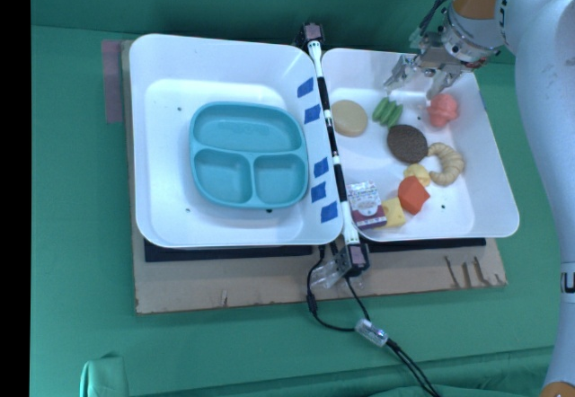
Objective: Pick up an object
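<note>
Your gripper (420,77) hangs with fingers spread wide, holding nothing. You'll find green beans (388,110) just below-left of it, a red tomato (442,110) just below-right, a brown patty (407,143) farther below, all in the right bin (490,207).

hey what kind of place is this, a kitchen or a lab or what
Most likely a robot lab test bench, not a kitchen: a grey arm reaches over two white bins, toy food fills one, and green cloth covers everything.

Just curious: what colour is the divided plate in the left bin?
Teal, a light blue-green: the plate shows best in the camera view.
</note>
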Controlling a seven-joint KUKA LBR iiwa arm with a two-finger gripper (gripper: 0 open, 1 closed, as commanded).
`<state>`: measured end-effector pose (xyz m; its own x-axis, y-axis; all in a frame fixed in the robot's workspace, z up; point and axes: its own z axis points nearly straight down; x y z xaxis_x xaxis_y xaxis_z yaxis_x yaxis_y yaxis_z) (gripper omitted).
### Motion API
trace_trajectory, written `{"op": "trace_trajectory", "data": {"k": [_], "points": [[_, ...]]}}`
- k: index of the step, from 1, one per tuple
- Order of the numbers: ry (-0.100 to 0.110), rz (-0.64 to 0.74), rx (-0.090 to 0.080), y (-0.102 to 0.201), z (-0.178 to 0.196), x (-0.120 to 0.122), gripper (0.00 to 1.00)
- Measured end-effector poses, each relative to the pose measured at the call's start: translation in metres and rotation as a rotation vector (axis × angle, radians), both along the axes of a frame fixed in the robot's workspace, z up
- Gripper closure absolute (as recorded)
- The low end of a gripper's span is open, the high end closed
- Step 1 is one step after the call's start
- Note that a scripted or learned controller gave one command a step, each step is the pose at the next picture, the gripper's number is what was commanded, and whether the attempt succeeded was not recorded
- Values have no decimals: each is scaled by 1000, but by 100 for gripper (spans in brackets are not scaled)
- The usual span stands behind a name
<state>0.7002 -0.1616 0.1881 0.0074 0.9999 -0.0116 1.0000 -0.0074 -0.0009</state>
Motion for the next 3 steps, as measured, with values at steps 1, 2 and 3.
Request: {"op": "trace_trajectory", "data": {"k": [1,2,3], "points": [[0,2,1,0,0,0,0],[1,-1,-1,2,-1,0,0],[1,2,0,2,-1,0,0]]}}
